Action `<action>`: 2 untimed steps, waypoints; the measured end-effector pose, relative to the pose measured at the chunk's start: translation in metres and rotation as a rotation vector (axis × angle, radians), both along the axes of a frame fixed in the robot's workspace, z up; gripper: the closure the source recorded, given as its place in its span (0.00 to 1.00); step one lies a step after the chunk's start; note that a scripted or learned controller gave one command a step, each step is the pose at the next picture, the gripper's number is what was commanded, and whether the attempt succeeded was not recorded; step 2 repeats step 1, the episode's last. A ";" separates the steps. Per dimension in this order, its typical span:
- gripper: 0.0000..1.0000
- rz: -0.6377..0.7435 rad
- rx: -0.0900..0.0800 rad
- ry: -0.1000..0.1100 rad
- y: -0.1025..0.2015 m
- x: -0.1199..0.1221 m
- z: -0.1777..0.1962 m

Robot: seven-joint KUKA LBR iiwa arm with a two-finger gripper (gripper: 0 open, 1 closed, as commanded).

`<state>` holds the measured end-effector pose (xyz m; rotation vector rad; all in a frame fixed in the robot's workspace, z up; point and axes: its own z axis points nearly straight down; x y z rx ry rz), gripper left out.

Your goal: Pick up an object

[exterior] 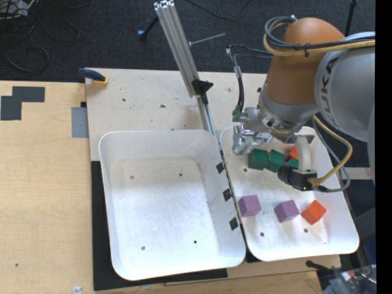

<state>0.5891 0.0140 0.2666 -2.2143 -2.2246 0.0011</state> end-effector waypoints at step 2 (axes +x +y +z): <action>1.00 0.000 0.000 0.000 0.055 0.006 -0.006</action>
